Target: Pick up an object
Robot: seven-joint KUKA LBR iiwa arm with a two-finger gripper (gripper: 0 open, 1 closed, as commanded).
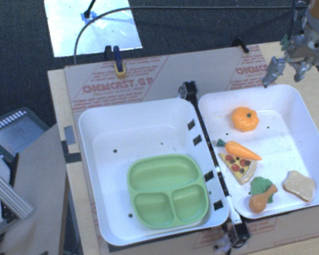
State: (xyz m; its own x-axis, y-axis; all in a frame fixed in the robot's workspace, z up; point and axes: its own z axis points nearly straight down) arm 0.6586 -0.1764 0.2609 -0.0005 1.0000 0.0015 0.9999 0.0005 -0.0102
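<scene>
Hovering above right bin [307,105] far corner, hand [287,70] spread wide, holding nothing (arm cut off by frame edge).

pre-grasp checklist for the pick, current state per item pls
1. Gripper not carrying anything: ok, fingers spread, nothing between them.
2. Gripper over a target: not ok, it hangs above the far right corner of the right bin, off every item.
3. Isolated target: ok, the orange pumpkin sits alone.
4. Clutter: not ok for the carrot, which touches the pizza slice.
5. Near the bin wall: cannot tell whether the bread slice leaves finger room at the near rim.
6. Drop spot: ok, the green divided plate in the left bin has nothing on it.
</scene>
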